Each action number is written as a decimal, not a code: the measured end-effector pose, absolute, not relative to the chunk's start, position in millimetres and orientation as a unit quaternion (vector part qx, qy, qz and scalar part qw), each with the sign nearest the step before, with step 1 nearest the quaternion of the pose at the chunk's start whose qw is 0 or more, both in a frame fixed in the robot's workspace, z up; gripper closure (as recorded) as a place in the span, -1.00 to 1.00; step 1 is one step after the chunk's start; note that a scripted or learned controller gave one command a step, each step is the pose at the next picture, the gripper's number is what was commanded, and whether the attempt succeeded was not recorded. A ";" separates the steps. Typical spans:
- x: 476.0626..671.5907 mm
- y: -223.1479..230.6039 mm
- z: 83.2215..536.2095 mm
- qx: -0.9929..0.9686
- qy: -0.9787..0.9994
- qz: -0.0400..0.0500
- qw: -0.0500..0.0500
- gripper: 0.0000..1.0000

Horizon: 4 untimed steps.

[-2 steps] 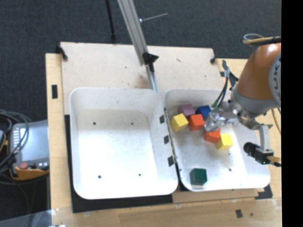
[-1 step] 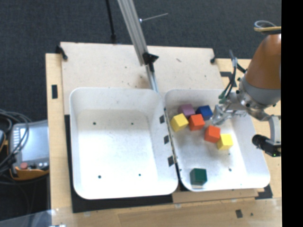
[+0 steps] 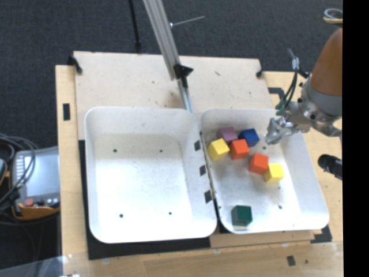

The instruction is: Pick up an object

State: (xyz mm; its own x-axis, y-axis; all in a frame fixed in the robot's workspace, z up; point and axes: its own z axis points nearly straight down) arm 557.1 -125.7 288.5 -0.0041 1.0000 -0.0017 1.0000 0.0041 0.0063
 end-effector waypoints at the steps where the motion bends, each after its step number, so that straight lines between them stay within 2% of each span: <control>1: 560.6 -66.6 274.9 0.705 0.710 0.001 0.000 1.00; 2: 550.1 -19.6 265.1 0.705 0.709 0.000 0.000 1.00; 3: 548.2 34.9 268.6 0.704 0.710 0.002 0.000 1.00; 4: 543.2 80.2 250.5 0.705 0.709 -0.001 -0.001 1.00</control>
